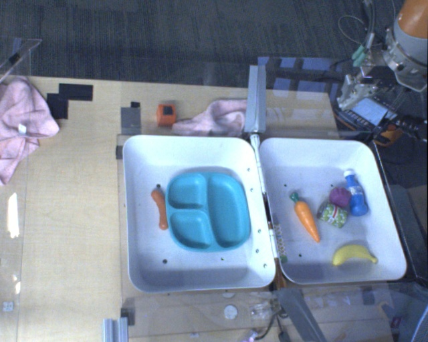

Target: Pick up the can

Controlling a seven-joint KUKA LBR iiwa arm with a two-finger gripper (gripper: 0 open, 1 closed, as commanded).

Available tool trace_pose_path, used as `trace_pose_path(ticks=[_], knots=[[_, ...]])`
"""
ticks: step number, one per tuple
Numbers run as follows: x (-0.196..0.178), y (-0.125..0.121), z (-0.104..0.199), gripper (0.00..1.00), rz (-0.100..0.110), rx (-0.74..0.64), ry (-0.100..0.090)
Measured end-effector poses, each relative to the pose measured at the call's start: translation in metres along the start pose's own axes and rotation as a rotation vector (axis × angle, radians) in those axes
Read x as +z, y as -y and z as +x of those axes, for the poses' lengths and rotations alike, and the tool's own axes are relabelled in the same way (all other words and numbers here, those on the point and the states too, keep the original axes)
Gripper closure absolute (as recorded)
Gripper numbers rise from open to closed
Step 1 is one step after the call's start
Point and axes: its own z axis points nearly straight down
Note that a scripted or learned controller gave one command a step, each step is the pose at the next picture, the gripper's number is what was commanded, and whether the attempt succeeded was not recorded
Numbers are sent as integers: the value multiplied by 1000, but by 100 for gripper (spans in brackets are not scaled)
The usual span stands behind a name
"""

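Note:
The can (332, 214) is small, with a green, white and red label. It lies on its side in the right bin (314, 167), towards that bin's right side. A purple object (340, 197) touches it from behind, and a blue bottle (356, 198) sits just to its right. The arm, with its orange band (413, 20), is at the top right corner, outside the bins. My gripper (359, 90) hangs beyond the right bin's far edge, well away from the can, with nothing seen in it.
In the right bin an orange carrot (305, 218) lies left of the can and a yellow banana (354, 254) lies in front of it. The left bin (140, 254) holds a blue divided plate (206, 210) and an orange stick-shaped toy (160, 208). Pink cloths (214, 119) lie behind the bins.

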Motion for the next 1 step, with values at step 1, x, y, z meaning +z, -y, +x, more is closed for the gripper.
trace_pose_path(ticks=[1], knots=[[-12,-3,0,100,-8,-6,2]])
